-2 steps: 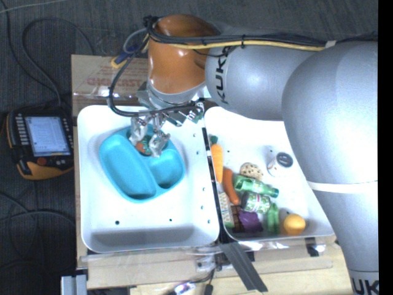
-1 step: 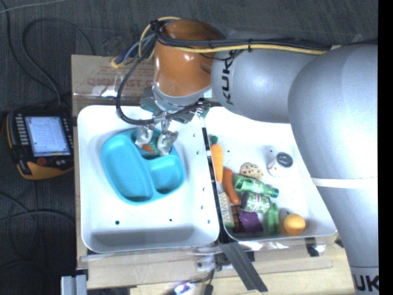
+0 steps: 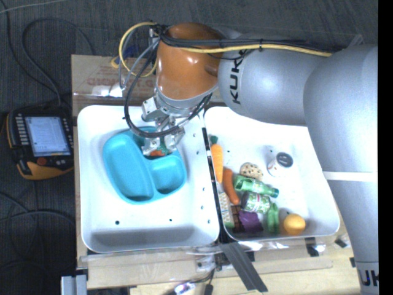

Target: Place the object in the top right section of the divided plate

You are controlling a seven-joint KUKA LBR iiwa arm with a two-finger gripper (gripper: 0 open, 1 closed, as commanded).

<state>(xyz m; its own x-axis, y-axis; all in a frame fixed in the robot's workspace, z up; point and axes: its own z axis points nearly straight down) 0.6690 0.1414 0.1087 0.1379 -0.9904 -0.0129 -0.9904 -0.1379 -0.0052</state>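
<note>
Blue plate [image 3: 136,168] and small red object [image 3: 157,153] in the left bin.
The object is lying at the plate's top right section, partly hidden; the plate is sitting flat.

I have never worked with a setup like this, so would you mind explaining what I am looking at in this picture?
One fixed camera looks down at a slant on a bench with two shallow white bins. The big grey machine with the orange band is a robot arm reaching in from the right. Its gripper hangs over a blue divided plate in the left bin, with something small and reddish at its tip; whether that is gripped, I cannot tell. The right bin holds toy food: a carrot, a green bottle, a lemon.
</note>
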